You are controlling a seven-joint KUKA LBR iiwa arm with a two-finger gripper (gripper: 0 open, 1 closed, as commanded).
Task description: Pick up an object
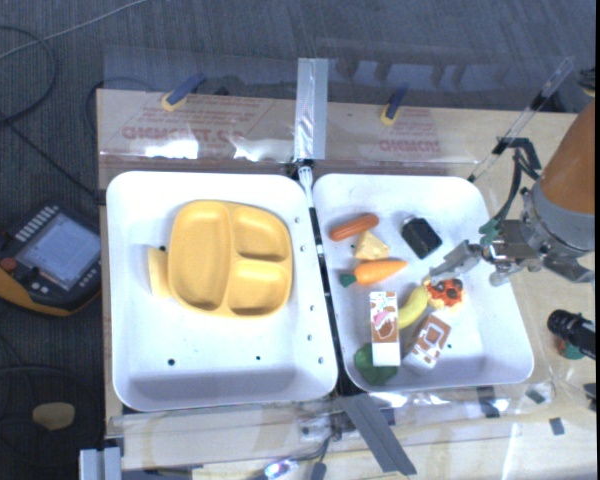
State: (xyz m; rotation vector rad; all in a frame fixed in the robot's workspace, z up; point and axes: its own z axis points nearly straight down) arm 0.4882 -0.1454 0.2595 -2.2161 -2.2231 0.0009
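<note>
Across the right bin [500, 363], smooth plastic toy foods lie near the claw [450, 266]: a carrot [379, 270], a sausage [353, 226], a banana [413, 307]. A white carton [383, 326] bears an unreadable red label. Whether the claw is spread, I cannot tell.

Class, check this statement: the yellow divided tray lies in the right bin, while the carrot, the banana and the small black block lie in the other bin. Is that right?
Not quite. The camera view shows the yellow divided tray in the left bin, not the right. The carrot, banana and small black block do lie in the other bin, the right bin.
</note>
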